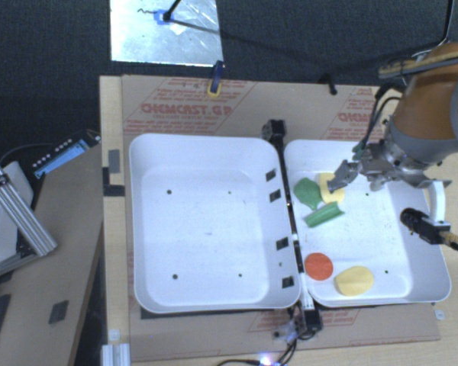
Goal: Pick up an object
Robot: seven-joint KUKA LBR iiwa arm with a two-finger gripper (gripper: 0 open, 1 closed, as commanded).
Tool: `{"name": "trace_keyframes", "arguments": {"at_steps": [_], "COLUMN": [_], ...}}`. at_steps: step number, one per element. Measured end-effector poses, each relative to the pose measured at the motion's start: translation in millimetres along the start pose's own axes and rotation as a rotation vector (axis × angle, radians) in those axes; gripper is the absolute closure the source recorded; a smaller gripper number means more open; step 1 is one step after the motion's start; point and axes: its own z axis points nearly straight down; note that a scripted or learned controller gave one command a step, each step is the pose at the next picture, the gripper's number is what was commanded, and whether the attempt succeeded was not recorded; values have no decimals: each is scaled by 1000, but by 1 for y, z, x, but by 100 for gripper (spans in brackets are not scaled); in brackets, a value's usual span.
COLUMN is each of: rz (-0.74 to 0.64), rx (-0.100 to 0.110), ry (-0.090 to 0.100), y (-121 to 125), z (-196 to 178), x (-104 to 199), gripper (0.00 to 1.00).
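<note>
The right bin (382,231) holds several small objects. A green leaf-shaped piece (307,192) lies beside a pale yellow piece (334,193), with a green stick (323,216) just below them. Nearer the front are a red-orange disc (318,266) and a yellow lump (354,280). My gripper (342,177) hangs low over the back of the right bin, directly above the pale yellow piece and partly covering it. The grey arm with its orange band (435,97) reaches in from the right. Whether the gripper touches the yellow piece is unclear.
The left bin (206,227) sits beside the right one, with black clips (277,197) along the shared rim. A black fitting (420,225) juts from the arm over the right bin's right side. A shiny sheet (166,17) lies behind the cardboard base (183,105).
</note>
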Motion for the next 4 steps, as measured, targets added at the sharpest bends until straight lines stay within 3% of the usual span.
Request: {"name": "trace_keyframes", "arguments": {"at_steps": [1,2,3,4], "rz": [-2,4,-5,6], "rx": [-3,-10,-13,-16], "ry": [0,-5,-4,-9], "y": [1,4,98,93], "z": [-11,-117,-180,-315], "x": [0,-60,-43,-115], "gripper": [100,100,100,100]}}
